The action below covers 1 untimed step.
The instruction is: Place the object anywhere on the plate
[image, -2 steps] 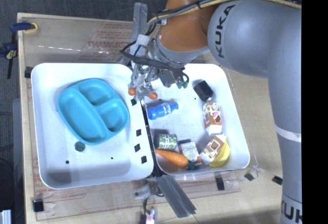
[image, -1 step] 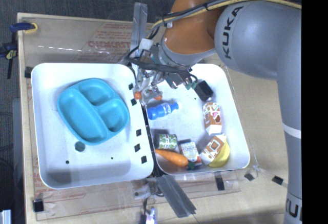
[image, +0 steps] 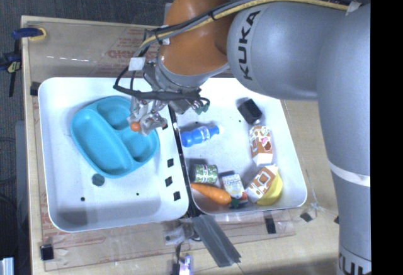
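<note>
A blue divided plate (image: 107, 141) lies in the left bin (image: 56, 204). My gripper (image: 142, 123) hangs over the plate's right edge, close to the wall between the two bins. A small orange object (image: 133, 125) shows between the fingertips, and the fingers look shut on it. The orange wrist band and cables hide the upper part of the gripper.
The right bin (image: 291, 160) holds a blue bottle (image: 199, 134), a black block (image: 250, 110), a green can (image: 204, 173), a carrot (image: 211, 193), two snack packets (image: 261, 143) and a yellow item (image: 273, 190). A small dark spot (image: 97, 180) sits below the plate.
</note>
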Available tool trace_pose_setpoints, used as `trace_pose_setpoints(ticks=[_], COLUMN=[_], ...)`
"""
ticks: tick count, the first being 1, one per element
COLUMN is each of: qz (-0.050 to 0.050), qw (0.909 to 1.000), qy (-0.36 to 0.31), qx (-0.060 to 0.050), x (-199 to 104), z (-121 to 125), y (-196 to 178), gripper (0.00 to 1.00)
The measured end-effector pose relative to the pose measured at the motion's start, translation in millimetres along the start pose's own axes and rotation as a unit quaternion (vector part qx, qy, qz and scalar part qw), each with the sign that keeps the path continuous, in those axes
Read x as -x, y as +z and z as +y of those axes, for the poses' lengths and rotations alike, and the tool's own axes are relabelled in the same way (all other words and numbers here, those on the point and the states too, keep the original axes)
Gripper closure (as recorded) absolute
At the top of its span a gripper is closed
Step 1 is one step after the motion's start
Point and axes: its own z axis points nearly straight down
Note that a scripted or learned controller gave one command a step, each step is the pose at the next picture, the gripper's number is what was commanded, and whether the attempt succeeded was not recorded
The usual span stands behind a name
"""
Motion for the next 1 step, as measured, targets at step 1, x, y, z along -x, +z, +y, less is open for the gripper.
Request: trace_pose_setpoints(ticks=[1], qz=[-0.002], qw=[0.9969], qy=[0.078], qx=[-0.001], x=[37.7], z=[19.6], y=[-1.6], gripper=[1.0])
